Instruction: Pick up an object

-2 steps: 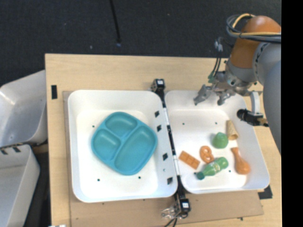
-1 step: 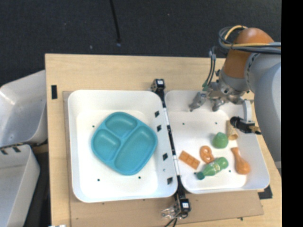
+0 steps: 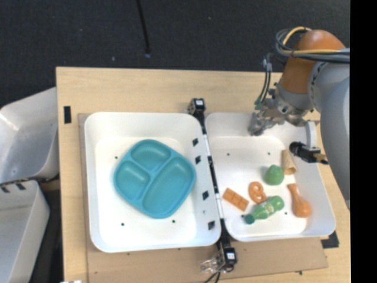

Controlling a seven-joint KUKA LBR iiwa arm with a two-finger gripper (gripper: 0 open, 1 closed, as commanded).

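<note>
The gripper [image 3: 257, 126] hangs over the far edge of the right bin [image 3: 235, 140], whether spread or clenched I cannot tell, while the green bottle [image 3: 266, 209], pretzel [image 3: 256, 191], orange waffle [image 3: 235, 199] and green ball [image 3: 273, 174] lie clustered well apart toward the near-right corner, bare floor between.

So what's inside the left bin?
Inside the left bin a blue divided tray lies flat, its three compartments bare. The bin floor beneath the tray is covered, so anything under it cannot be seen.
</note>
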